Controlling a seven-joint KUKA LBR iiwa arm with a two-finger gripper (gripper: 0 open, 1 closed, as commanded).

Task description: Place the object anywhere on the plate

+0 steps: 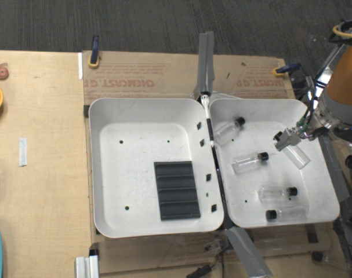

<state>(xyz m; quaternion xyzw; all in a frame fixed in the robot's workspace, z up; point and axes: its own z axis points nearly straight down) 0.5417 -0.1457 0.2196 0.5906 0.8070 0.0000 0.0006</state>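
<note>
**Grey arm with orange band and pale metal gripper**

The arm (338,97) is showing a broad orange band above a grey wrist section. Thin cables, with a touch of green among them, are running along the wrist. The gripper (287,139) is appearing as pale grey metal with small dark parts, blocky and angular.

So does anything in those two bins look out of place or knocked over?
The clear vials with black caps in the right bin lie on their sides, pointing every which way. The dark ridged plate in the left bin sits tidy.
</note>
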